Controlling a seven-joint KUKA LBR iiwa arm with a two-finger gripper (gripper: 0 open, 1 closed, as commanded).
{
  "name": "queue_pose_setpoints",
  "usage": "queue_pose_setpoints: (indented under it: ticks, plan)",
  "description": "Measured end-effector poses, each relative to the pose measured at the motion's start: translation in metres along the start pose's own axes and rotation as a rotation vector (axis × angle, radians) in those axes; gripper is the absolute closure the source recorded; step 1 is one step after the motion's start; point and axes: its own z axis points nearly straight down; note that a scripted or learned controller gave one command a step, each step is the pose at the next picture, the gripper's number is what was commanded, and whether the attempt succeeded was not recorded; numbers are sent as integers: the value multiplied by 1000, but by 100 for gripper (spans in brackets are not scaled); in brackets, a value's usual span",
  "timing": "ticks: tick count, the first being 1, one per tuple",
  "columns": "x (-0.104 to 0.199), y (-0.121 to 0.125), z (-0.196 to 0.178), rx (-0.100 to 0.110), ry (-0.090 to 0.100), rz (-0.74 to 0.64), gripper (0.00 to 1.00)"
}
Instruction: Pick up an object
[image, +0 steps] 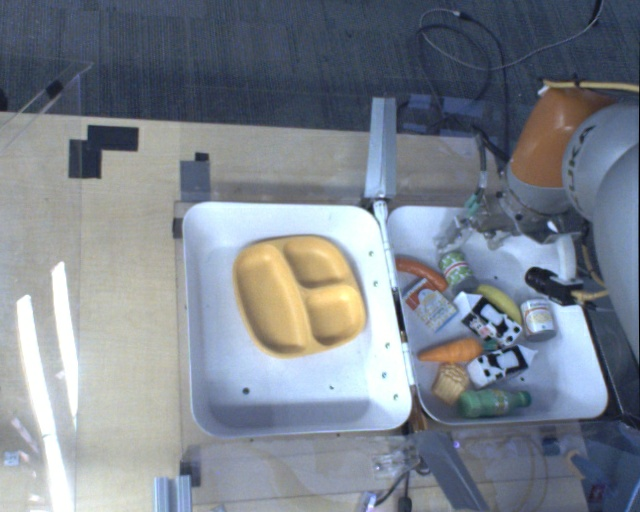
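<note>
The right bin (590, 395) holds several small things: a red sausage (420, 271), a small green-labelled can (456, 268), a banana (499, 300), a flat printed packet (433, 308), a carrot (450, 351), two black-and-white patterned blocks (490, 321) (499, 364), a silver tin (538, 318), a tan piece (451, 381) and a green bottle (493, 402) lying on its side. My gripper (468, 226) hangs over the bin's far end, just beyond the green-labelled can. Nothing shows held in it.
The left bin (215, 400) holds a yellow divided plate (299, 295) near its middle. A metal post (381, 150) stands at the divider between the bins. The arm's bulk (590, 160) covers the right bin's far right corner.
</note>
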Motion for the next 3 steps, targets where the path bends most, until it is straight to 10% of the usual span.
queue_pose_setpoints:
  ticks: [2,3]
  plan:
    - [52,-41,12,-5,-8,-148,0]
    - [55,-38,0,-13,-5,-149,100]
